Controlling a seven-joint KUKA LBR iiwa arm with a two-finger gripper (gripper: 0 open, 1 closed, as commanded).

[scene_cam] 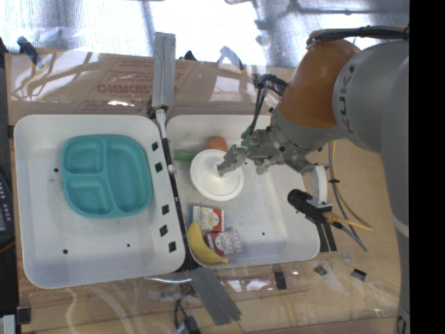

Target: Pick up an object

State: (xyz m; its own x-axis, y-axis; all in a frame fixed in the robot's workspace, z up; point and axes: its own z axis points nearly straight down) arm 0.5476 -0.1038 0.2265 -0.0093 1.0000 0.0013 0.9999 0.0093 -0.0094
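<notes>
- We see two white bins side by side on the bench: the left bin [35, 256] fills the left half of the frame, the right bin [278, 235] sits at centre
- In the left bin lies a teal tray [106, 175] with three compartments, flat, toward the bin's upper part
- The arm [348, 96] comes in from the upper right of the frame, its orange band bulging above the wrist
- The gripper [228, 164] hangs over the right bin, its tip over a white bowl [208, 181] (a round, shallow one) in the bin's upper left area
- Whether the jaws are open or closed we cannot tell; the tip is a pale blur against the bowl, and we see nothing clearly between the fingers
- Just above the bowl, touching its rim in the picture, sits an orange ball [217, 142]
- A green thing [183, 156] pokes out left of the bowl, near the bin's left wall
- Lower in the right bin lie a small carton [208, 218], a banana [201, 248] curving below it, and a red packet [228, 242] just right of the banana
- These three sit close together, well below the gripper
</notes>
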